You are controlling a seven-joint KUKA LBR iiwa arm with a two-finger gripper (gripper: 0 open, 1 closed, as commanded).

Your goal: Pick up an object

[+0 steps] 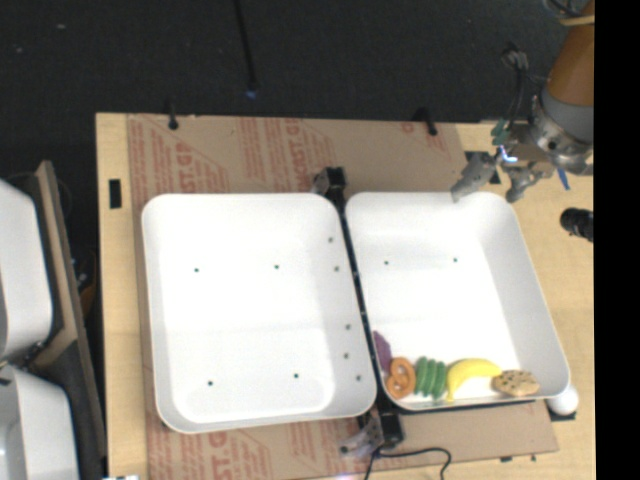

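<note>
Gripper [492, 179] spread open above right bin's [500, 268] far corner, pretzel [400, 376], banana [470, 372], cookie [515, 381] along near wall

Light wooden counter [575, 268] carries a brown printed cardboard sheet [250, 153]. Two shallow white plastic bins on it: left bin [160, 268], right bin [520, 258], inner rims touching, black clip [330, 180] at far junction.

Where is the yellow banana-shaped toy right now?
The yellow banana toy lies along the near edge of the right bin, between the green piece and the cookie.
</note>
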